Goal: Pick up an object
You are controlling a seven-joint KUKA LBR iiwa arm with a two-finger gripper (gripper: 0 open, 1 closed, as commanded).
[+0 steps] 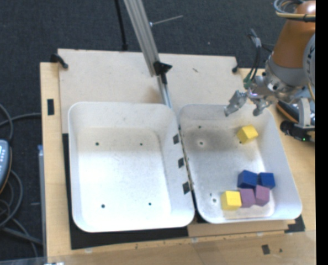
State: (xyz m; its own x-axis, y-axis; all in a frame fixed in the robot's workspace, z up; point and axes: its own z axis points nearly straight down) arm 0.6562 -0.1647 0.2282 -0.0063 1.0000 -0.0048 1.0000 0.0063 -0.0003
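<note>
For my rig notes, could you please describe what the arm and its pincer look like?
The arm is grey with a broad orange band above the wrist. Dark cables run along it. The pincer is small, grey metal, with two thin fingers.

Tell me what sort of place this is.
Probably a robotics lab's grasping test bench: two shallow white bins on a wooden bench, small coloured blocks in the right one, a robot arm's gripper above it, and loose cables on dark carpet.
</note>
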